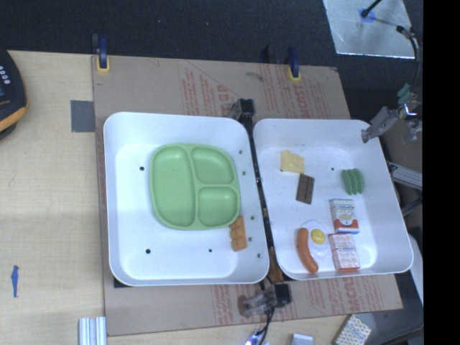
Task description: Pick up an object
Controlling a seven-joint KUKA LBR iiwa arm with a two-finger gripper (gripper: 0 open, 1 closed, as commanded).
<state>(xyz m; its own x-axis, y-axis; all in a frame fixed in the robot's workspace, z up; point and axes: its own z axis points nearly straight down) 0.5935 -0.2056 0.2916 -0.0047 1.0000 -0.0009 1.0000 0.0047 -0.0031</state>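
Robot lab: clamped cardboard (215,85) on bench, two white bins (122,192), toy food.

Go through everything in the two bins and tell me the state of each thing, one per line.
Green plate: upright, left bin.
Cracker: flat, beside plate.
Cheese: flat, right bin.
Chocolate: flat.
Sausage: lying lengthwise.
Green pods: lying.
Two cartons: lying flat.

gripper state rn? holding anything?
Gripper: at the right bin's far right corner, above the rim; cannot be told whether it is open or closed. Nothing seen held in it.
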